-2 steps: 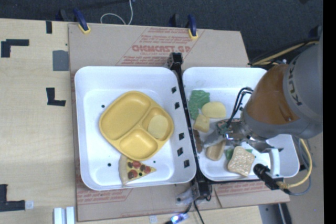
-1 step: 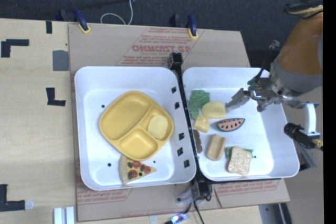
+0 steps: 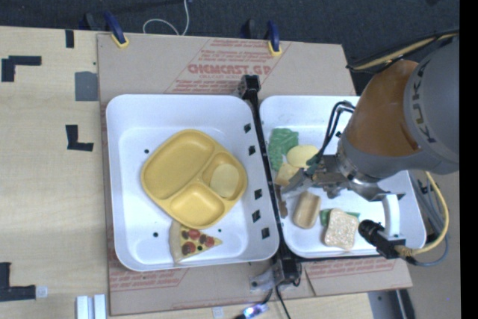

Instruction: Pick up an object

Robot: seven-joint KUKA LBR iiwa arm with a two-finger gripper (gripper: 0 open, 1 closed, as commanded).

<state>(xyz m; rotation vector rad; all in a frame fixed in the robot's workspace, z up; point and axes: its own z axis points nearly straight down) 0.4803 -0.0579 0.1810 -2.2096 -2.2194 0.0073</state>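
Note:
The right bin (image 3: 299, 102) holds several toy foods: a green leafy piece (image 3: 282, 142), a pale yellow round piece (image 3: 302, 155), a small yellow chunk (image 3: 286, 173), a tan cylinder (image 3: 306, 209) and a speckled toast slice (image 3: 341, 229) lying on a green scrap. My gripper (image 3: 312, 179) hangs low over the middle of that bin. It is just below the round yellow piece, right of the small chunk and above the tan cylinder. The grey and orange arm (image 3: 388, 123) hides the bin's right part.
The left bin (image 3: 119, 160) holds a yellow divided plate (image 3: 190, 175) and a pizza slice (image 3: 193, 240) near its front wall. A black divider (image 3: 258, 153) runs between the bins. Cables (image 3: 429, 235) loop at the right bin's front right corner.

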